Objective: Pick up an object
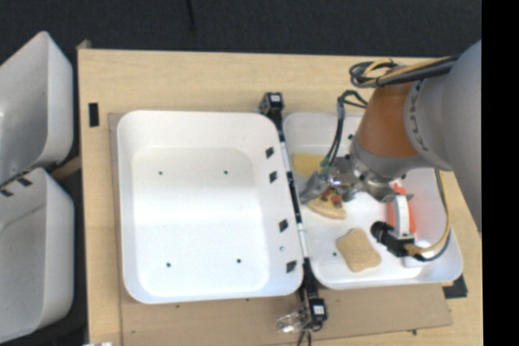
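Observation:
My gripper (326,192) is low in the right bin (434,275), near its left wall, and the grey arm with its orange band reaches in from the right. Directly under the gripper lies a flat tan piece (331,211) with a small red-and-dark thing (332,194) on top of it; whether either one is gripped is hidden. A pale yellow flat thing (306,164) lies just behind the gripper, against the divider. A tan, sponge-like block (358,249) rests near the bin's front, apart from the gripper.
The left bin (130,174) stands beside the right one, and the two share a divider with black clips (285,190). Both bins sit on a wooden bench (178,81). White moulded shapes (28,101) stand off the bench's left side.

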